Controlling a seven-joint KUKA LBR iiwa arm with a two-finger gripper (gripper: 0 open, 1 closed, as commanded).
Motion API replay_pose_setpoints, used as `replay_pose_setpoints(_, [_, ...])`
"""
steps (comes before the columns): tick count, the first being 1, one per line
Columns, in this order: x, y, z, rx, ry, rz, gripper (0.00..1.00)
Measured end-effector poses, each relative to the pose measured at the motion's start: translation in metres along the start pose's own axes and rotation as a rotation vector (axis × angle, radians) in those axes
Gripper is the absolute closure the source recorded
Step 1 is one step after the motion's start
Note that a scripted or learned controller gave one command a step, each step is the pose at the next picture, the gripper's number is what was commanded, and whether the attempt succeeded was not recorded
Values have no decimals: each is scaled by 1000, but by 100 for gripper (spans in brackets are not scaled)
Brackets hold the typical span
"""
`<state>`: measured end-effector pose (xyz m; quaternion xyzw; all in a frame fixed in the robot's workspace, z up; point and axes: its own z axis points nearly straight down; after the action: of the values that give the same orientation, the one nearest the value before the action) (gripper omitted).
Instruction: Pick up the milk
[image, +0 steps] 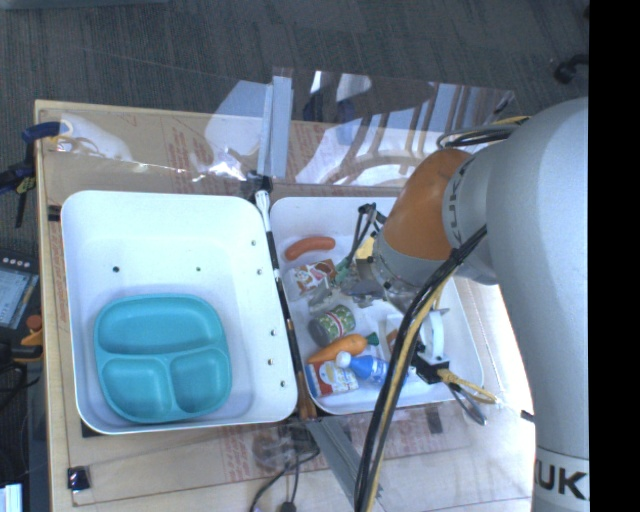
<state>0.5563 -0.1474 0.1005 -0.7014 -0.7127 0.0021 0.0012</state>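
My gripper (368, 272) hangs low in the right bin (300, 215); whether it is open I cannot tell. The milk carton (336, 377) lies at the near wall, touching a carrot (338, 349) and bottle (368, 369), so I may snag those.

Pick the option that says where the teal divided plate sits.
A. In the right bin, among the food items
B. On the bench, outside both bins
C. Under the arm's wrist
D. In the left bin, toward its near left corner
D: the teal divided plate lies flat on the floor of the left bin, toward its near left corner, while the sausage and carrot lie in the right bin.
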Motion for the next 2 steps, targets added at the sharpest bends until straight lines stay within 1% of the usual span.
replay_pose_setpoints(1, [29, -7, 9, -3, 0, -126, 0])
replay_pose_setpoints(2, [41, -45, 8, -6, -4, 286, 0])
